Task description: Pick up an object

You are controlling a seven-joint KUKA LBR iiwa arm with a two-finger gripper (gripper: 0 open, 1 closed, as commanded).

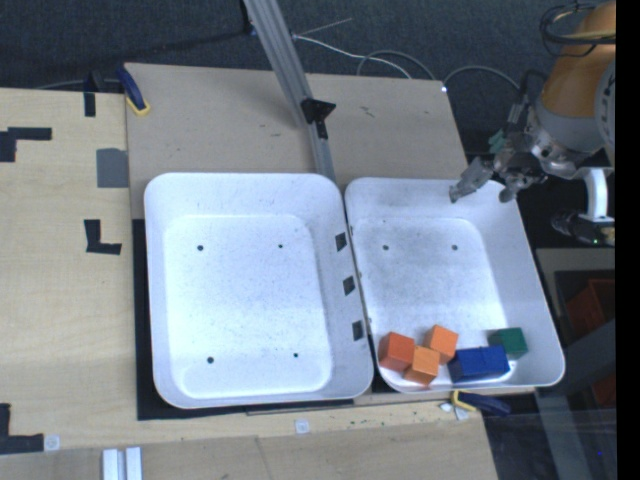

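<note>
Several small blocks lie along the near edge of the right bin (500,228): an orange block (398,349), another orange block (441,341), a third orange one (424,364), a blue block (479,364) and a green block (511,342). My gripper (484,184) hangs over the far right corner of that bin, well away from the blocks. Its two fingers stand spread apart with nothing between them.
The left bin (160,268) sits beside the right one. A slanted metal pole (290,63) rises behind the bins. Cables (390,63) lie on the bench at the back. The arm's orange band (580,83) is at the right edge.
</note>
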